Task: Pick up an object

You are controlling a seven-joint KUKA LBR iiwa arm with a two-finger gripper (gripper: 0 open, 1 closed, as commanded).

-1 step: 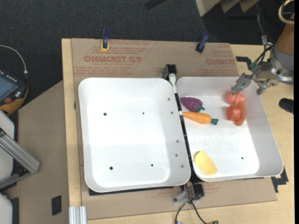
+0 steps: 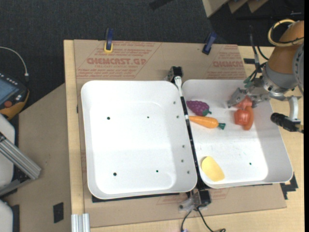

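Beneath me lies the brown cardboard sheet with red lettering that covers the bench, and on it two shallow white plastic bins: the left bin and the right bin, which bears everything worth taking. My grey arm reaches in over the right bin's far corner. My pincer hangs right over the red plastic bell pepper, seemingly touching its top; I cannot tell whether my fingers are spread or pinching it. Nearer the divider lie the orange toy carrot, the purple bunch of toy grapes just behind it, and a yellow lemon-like piece near the front edge. I judge this the grasp step: next I must close firmly on the pepper and lift straight up.
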